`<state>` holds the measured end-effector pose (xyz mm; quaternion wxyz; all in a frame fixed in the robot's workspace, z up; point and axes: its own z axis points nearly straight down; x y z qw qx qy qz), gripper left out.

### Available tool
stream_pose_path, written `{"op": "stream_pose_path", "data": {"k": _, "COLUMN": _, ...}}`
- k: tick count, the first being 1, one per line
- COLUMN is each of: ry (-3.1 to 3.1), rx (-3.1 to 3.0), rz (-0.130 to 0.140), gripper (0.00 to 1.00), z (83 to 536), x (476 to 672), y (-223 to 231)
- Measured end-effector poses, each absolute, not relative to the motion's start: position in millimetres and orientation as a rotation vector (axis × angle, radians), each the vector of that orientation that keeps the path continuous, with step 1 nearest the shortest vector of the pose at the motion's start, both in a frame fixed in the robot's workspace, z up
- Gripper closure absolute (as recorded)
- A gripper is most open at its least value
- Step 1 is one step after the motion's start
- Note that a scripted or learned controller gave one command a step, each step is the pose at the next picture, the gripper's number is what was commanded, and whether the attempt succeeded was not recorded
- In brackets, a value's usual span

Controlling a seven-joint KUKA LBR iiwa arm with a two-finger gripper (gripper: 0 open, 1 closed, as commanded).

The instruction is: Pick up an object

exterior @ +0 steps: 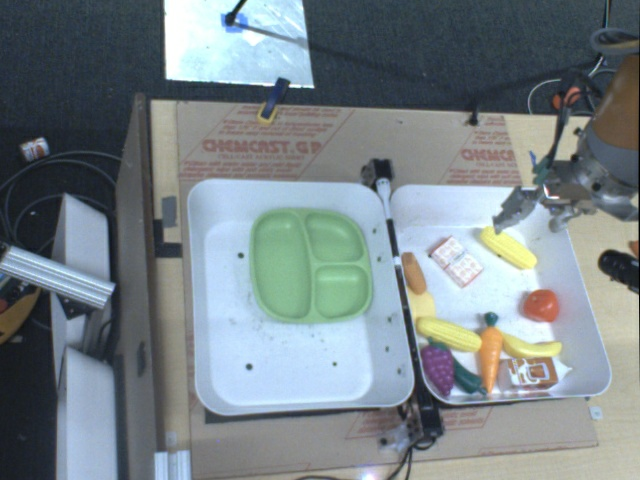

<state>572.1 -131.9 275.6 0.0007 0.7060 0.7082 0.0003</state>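
The right bin (590, 298) holds toy food: a yellow corn cob (509, 249), a red-and-white box (456, 262), a red tomato (541, 305), an orange carrot (489, 351), a banana (531, 346), another yellow piece (448, 333), purple grapes (437, 366), a hot dog (413, 274) and a small carton (530, 373). My gripper (530, 215) hangs over the bin's far right part, just above and right of the corn cob. Its fingers are spread open, with nothing between them.
The left bin (225, 368) holds a green divided plate (308, 266). A divider clip (379, 173) sits between the bins at the far edge. Cardboard lies under both bins. Cables and metal parts lie on the floor to the left.
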Motion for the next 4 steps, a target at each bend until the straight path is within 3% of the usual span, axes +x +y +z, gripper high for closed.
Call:
{"op": "stream_pose_path", "data": {"k": 1, "ry": 2.223, "rx": 2.225, "rz": -0.007, "gripper": 0.00, "z": 130.7, "x": 611.9, "y": -177.7}}
{"op": "stream_pose_path", "data": {"k": 2, "ry": 2.206, "rx": 2.203, "rz": 0.013, "gripper": 0.00, "z": 91.1, "x": 609.6, "y": -209.5}}
{"op": "stream_pose_path", "data": {"k": 3, "ry": 2.223, "rx": 2.213, "rz": 0.005, "gripper": 0.00, "z": 92.1, "x": 622.2, "y": -206.4}}
{"op": "stream_pose_path", "data": {"k": 4, "ry": 2.231, "rx": 2.218, "rz": -0.001, "gripper": 0.00, "z": 83.5, "x": 575.5, "y": -154.5}}
